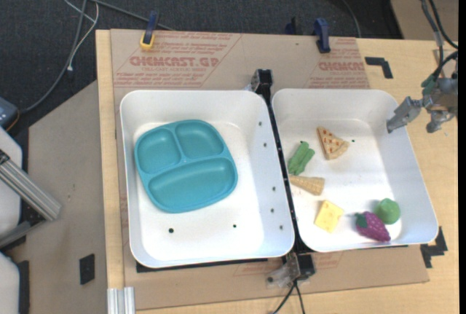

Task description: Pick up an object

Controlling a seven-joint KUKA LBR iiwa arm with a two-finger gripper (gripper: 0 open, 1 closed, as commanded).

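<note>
In the right bin (408, 159), the grapes (372, 226) lie at the near wall, the green ball (389, 210) touching them, the cheese (328, 216) just left. Farther are the cone (307, 184), the green piece (300, 157) and the waffle (332, 143). The end effector (419, 116) hangs open over the bin's far right rim, gripping nothing. The blue plate (186, 165) sits in the left bin (211, 232).

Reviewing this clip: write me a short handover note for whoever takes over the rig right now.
Gripper: at the right bin's far right rim, holding nothing; open or shut cannot be told.
Right bin: waffle piece, green pod, cone, cheese, grapes, green ball.
Left bin: teal plate.
Done: nothing picked.
Left: descend on one item, grasp, lift.
</note>
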